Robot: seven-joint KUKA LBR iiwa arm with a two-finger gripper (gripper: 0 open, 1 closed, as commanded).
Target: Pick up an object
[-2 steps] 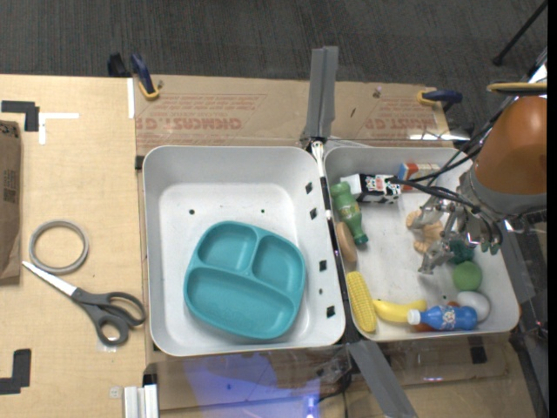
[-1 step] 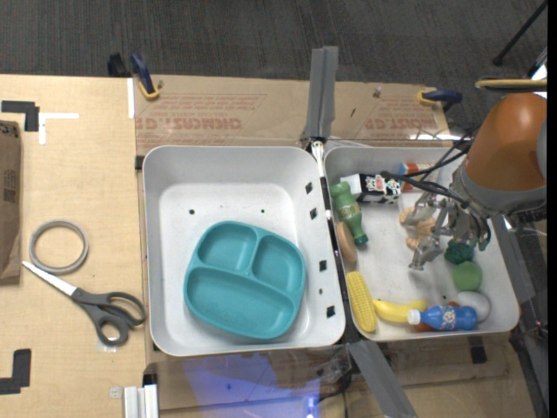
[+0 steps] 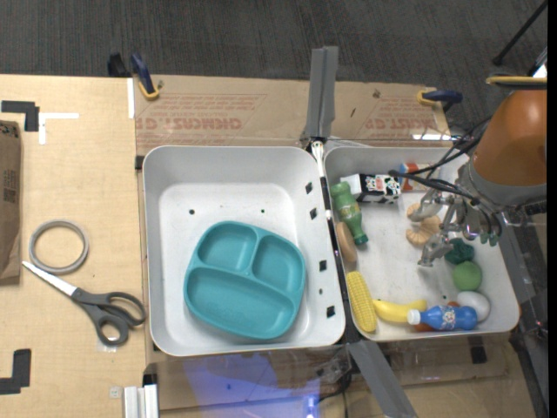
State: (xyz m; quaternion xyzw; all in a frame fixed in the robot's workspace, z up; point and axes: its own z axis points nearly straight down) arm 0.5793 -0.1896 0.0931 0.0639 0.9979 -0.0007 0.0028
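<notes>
Tool (image 3: 438, 238) of the grey arm, orange band (image 3: 513, 138) above the wrist, hangs low inside the right bin (image 3: 505, 294), toward its right half, amid cables; whether it is released or clenched cannot be told from this slanted overhead view, and nothing can be seen gripped in it. Candidate objects lie close by in that bin: a dark green piece (image 3: 460, 252) just beside the tool, a round light green fruit (image 3: 467, 275) slightly nearer, a tan piece (image 3: 424, 229) at the tool's left, a white egg-like item (image 3: 474, 301), a blue-and-white bottle (image 3: 444, 319) along the near wall, a banana (image 3: 396, 310), a corn cob (image 3: 361, 301), a green bottle (image 3: 348, 209) and a brownish piece (image 3: 347, 242) by the left wall, and a black-and-white carton (image 3: 380, 186) at the far side. Judged step: descent onto a target, grasp not yet shown; the next move calls for closing on one item and lifting clear of its crowded neighbours. Left bin (image 3: 174, 181) holds a teal divided plate (image 3: 245, 279). On the desk (image 3: 78, 190) to the left lie scissors (image 3: 91, 300) and a tape ring (image 3: 58, 246).
</notes>
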